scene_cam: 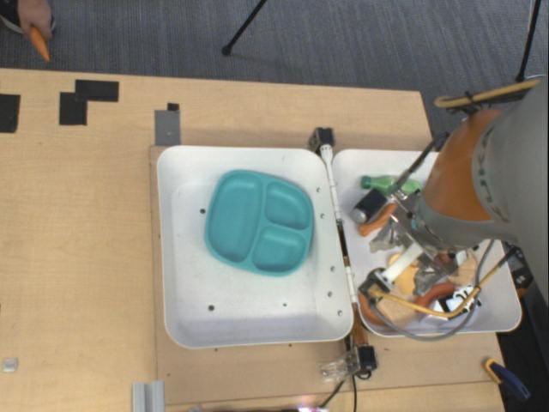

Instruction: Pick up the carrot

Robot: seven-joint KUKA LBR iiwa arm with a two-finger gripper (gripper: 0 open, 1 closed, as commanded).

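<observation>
In the right bin (508,314), a short orange piece that looks like the carrot (370,227) lies near the left wall. Part of it is hidden under the metal of my gripper (396,240). The gripper hangs low over the bin's middle, just right of that orange piece, below the grey arm with its orange band (455,178). Whether it touches the carrot cannot be made out.
A teal divided plate (259,221) lies in the left bin (189,316). The right bin also holds a green item (377,181), a tan flat item (401,309) and a red-orange item (439,297). At the far top left, a hand holds something orange (39,43).
</observation>
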